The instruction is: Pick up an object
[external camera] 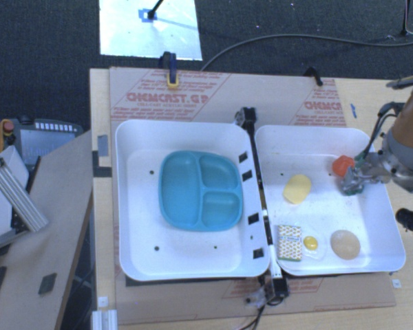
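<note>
In the right bin (372,253) lie a pale yellow lump (297,188), a fried-egg toy (310,243), a small patterned packet (289,242), a tan round piece (345,244) and a red-orange object (342,164). My gripper (352,183) hangs low at the bin's right side, right beside the red-orange object and touching or nearly touching it. The view is too small to tell how the gripper stands.
The left bin (134,184) holds a blue divided plate (198,190). A black clip strip (253,184) runs along the join between the bins. Cardboard (193,95) lies under both. A cable (275,40) crosses the dark floor behind.
</note>
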Motion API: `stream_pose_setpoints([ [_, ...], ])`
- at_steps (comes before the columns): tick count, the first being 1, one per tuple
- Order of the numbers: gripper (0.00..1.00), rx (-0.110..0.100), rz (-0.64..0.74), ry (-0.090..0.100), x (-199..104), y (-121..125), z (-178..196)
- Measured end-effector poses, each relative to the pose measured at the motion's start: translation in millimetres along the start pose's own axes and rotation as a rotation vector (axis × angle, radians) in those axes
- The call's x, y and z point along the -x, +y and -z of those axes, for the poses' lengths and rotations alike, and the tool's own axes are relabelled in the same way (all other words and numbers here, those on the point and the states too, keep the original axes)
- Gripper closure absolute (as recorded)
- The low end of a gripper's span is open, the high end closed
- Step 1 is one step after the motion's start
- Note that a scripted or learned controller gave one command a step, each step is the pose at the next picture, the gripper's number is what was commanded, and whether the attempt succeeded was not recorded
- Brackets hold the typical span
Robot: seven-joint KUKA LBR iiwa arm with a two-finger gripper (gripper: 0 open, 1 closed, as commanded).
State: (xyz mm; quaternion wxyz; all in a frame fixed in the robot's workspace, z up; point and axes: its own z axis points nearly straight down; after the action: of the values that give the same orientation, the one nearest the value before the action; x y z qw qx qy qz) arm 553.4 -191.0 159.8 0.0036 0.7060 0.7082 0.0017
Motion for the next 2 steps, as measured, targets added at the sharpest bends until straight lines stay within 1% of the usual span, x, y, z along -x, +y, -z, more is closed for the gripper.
stream_pose_setpoints([
  [1,1.0,-0.002,-0.002,0.0,9,-4,51],
  [2,1.0,-0.003,0.0,0.001,9,-3,76],
])
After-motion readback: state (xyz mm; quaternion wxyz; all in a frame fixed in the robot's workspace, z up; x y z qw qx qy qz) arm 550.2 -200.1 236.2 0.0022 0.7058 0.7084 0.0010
